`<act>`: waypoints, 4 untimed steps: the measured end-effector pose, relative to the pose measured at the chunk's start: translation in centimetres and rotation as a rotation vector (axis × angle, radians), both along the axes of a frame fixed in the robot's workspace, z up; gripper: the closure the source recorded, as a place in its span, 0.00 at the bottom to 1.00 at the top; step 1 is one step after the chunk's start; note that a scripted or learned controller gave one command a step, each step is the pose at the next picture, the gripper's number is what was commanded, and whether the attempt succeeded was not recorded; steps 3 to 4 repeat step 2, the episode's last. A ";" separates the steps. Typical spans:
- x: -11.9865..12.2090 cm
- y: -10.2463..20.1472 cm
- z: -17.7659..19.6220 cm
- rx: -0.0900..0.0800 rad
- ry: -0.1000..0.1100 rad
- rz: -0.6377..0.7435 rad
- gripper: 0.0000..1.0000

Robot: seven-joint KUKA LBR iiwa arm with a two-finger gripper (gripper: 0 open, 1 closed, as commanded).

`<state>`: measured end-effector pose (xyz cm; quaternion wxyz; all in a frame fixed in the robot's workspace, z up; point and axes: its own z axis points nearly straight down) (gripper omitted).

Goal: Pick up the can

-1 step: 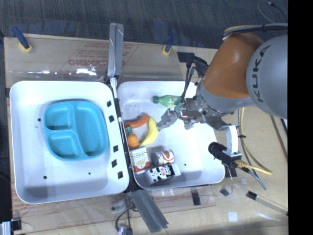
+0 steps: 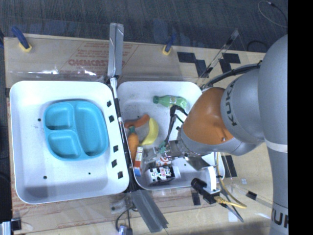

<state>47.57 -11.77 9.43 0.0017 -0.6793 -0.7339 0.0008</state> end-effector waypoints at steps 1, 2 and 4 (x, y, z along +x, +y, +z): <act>0.1 0.0 1.0 -0.001 -0.002 0.006 1.00; 0.7 6.8 11.2 -0.001 -0.001 -0.017 1.00; 0.7 6.8 11.2 -0.001 -0.001 -0.017 1.00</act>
